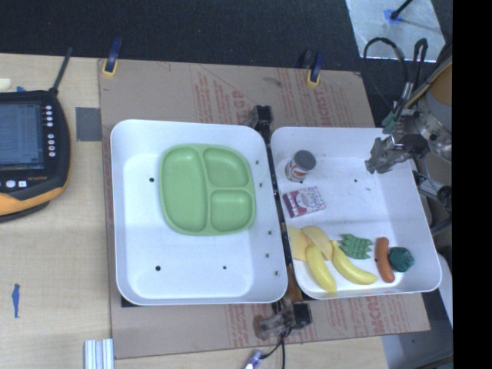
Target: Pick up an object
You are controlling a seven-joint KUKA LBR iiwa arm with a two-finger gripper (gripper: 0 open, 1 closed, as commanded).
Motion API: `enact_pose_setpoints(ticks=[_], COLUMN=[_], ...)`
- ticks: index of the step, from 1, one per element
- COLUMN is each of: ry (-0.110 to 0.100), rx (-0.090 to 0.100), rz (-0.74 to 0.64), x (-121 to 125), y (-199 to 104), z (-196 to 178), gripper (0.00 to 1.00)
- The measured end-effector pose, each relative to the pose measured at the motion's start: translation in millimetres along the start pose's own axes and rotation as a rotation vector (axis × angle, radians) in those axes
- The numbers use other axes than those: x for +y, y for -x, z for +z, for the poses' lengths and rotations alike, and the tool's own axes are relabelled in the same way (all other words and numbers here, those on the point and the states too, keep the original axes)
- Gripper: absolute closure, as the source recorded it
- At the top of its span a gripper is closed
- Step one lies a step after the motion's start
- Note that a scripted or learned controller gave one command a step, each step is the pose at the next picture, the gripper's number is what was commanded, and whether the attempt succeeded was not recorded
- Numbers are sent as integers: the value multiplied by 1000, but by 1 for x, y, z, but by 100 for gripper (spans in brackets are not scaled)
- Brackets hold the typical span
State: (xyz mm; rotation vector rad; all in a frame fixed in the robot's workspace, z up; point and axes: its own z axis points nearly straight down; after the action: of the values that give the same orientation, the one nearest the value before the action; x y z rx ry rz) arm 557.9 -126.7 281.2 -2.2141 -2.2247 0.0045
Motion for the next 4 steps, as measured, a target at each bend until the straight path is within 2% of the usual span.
enact_pose_setpoints(ticks=[1, 2, 3, 4], ry=[-2, -2, 4, -2], rx=[-1, -2, -2, 1], rz=[0, 0, 1, -1], x=[-45, -18, 65, -48], y=[-32, 45, 86, 51], z=[85, 191, 67, 126], gripper=[0, 0, 0, 0])
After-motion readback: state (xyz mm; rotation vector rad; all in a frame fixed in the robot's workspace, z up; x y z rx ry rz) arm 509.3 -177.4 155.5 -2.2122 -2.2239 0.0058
